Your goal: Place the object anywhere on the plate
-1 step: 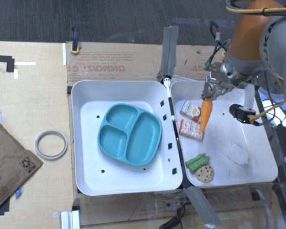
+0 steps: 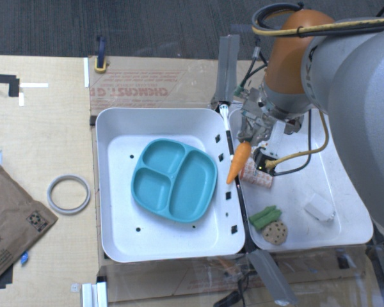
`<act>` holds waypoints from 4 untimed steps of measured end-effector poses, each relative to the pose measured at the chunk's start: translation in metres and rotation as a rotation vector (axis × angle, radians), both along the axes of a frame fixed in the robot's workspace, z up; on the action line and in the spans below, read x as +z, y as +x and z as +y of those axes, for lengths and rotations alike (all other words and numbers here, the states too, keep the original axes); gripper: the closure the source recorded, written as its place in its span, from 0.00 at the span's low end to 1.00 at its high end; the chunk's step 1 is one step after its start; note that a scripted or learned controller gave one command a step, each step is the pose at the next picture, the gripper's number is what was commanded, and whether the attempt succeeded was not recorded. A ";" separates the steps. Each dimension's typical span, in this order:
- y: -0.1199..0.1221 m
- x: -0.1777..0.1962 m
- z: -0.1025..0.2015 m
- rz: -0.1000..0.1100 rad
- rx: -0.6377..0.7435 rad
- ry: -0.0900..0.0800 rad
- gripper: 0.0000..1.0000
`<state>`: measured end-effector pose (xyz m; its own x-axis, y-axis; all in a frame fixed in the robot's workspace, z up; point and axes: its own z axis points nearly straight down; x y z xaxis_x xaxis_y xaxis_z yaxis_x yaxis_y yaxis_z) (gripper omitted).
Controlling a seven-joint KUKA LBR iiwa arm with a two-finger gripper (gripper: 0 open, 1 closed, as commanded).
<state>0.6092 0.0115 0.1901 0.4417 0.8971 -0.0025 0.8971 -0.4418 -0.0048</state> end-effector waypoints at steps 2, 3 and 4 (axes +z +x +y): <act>0.000 0.008 -0.001 0.002 0.002 -0.002 1.00; 0.000 0.016 -0.002 0.004 0.003 -0.003 1.00; -0.093 0.080 -0.063 -0.002 0.201 0.000 1.00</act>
<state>0.5165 -0.0519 0.2698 0.2534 0.9674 -0.0020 0.9674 -0.2534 -0.0033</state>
